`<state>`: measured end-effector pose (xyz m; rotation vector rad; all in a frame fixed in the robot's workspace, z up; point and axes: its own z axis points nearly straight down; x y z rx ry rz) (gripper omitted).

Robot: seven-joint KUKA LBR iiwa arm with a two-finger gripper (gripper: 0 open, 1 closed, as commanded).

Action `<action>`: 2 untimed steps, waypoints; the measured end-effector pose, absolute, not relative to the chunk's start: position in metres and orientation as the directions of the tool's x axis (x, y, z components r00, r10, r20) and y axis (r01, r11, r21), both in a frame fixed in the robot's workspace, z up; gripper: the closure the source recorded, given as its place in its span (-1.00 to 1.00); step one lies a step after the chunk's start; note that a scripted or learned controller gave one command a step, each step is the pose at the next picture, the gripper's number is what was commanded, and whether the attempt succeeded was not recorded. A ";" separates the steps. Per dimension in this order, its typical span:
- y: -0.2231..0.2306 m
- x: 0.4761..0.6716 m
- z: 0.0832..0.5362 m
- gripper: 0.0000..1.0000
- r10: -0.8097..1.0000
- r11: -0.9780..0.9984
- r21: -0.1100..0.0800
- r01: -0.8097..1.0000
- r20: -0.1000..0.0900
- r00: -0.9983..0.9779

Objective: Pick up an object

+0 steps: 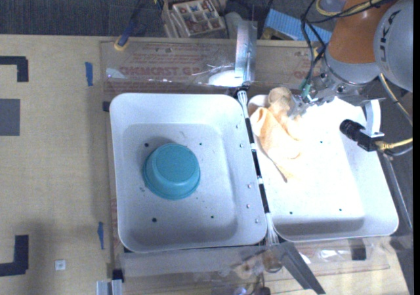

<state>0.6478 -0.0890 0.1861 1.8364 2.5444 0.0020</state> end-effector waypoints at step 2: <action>-0.101 0.644 0.091 -1.00 0.953 0.303 0.010 0.953 -0.005 -0.303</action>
